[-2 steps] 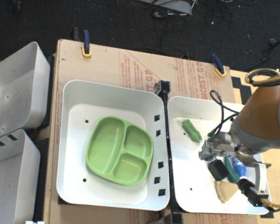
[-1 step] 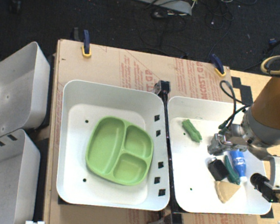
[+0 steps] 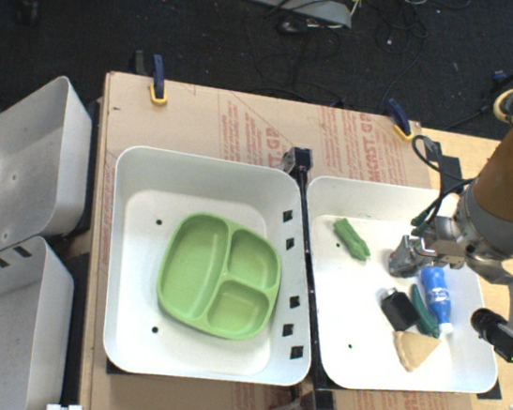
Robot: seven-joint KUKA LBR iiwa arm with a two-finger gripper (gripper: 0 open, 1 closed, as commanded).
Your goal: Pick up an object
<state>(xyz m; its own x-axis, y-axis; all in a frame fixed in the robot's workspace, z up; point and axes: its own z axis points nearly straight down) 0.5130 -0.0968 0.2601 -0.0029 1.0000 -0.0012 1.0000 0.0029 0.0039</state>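
My gripper (image 3: 405, 259) hangs low over the right bin (image 3: 347, 368), near its right side, under the grey and orange arm. Just below it lies a blue bottle (image 3: 435, 293) with a white cap end, touching a dark green strip (image 3: 427, 314). A black block (image 3: 400, 310) sits left of the bottle, and a tan wedge (image 3: 414, 349) lies nearest the front. A small green piece (image 3: 351, 238) lies apart, left of the gripper. The gripper's tip is beside the bottle's upper end; nothing visibly hangs from it.
The left bin (image 3: 130, 229) holds a light green divided plate (image 3: 221, 277). Two more white bins (image 3: 14, 175) stand off the bench at the left. A black clamp strip (image 3: 300, 243) runs between the two bins.
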